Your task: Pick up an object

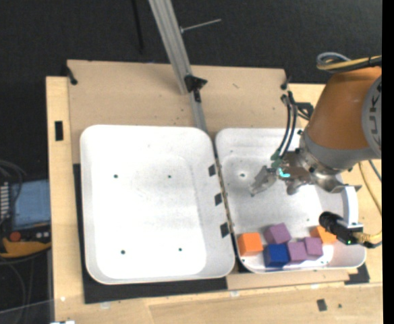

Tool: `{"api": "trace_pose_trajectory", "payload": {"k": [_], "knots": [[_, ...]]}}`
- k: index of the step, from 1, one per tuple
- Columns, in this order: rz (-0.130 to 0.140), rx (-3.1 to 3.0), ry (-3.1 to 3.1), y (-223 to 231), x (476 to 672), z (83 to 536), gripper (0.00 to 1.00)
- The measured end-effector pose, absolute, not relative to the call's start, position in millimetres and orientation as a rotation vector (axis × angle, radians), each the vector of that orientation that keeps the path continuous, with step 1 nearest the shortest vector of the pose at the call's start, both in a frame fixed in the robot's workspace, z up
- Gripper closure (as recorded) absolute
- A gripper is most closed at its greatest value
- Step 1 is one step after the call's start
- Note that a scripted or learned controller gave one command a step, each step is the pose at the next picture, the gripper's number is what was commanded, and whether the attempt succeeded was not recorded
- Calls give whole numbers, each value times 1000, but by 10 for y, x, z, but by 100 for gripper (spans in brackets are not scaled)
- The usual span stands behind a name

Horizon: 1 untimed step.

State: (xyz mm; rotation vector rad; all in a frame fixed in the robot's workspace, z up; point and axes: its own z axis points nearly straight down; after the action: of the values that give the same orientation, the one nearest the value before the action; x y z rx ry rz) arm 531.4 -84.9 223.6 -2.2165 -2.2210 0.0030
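Over the right bin [251, 144] my tool [261, 181] hangs above bare white floor, its grey fingers [258, 178] pointing toward the divider between the two bins; I cannot tell from this slanted view whether they are spread or pressed together, and nothing shows between them. What I can pick from sits well apart from it, crowded along the near rim of that bin: an orange block [251, 242], a blue block [276, 255] just beside it, three purple blocks [276, 233] touching one another, and a second orange piece [326, 234] half hidden under the wrist hardware. I judge they have bunched there because the bin's wall stops them. The left bin [150, 201] on the counter [59, 113] carries only a few dark specks. My next move would need a reach back toward that cluster.
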Motion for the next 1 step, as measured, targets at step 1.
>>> {"api": "trace_pose_trajectory", "payload": {"k": [1], "knots": [[-2,-2224,-2220,-854,5323,2256,0]]}}
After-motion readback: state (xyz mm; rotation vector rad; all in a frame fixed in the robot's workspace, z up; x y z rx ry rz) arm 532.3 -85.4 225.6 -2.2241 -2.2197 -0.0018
